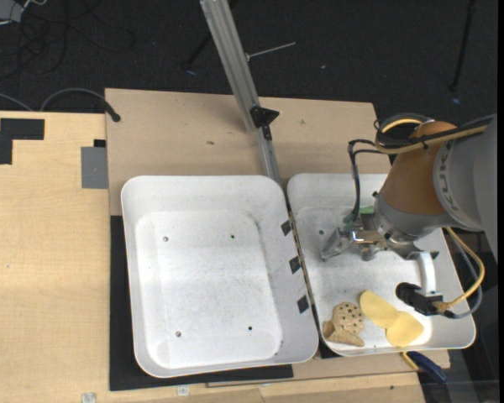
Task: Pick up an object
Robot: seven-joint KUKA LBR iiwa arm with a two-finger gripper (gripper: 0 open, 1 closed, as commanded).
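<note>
1. Toys sit in the near corner of the right bin (319, 196): a yellow banana-shaped thing (391, 317) and a brown spotted thing (346, 321) just beside it.
2. Up above them in the same bin hangs the tool (344, 243), near the bin's middle and well apart from the toys.
3. I cannot tell how the tool stands or see anything in it; it is too small and dark.
4. To do this step well, I think the arm (424, 187) should slide toward the near corner and stop right over one toy.
5. It should go down straight, away from the bin wall, and pick the yellow one, which looks easier.
6. The left bin (143, 200) needs no visit.
</note>
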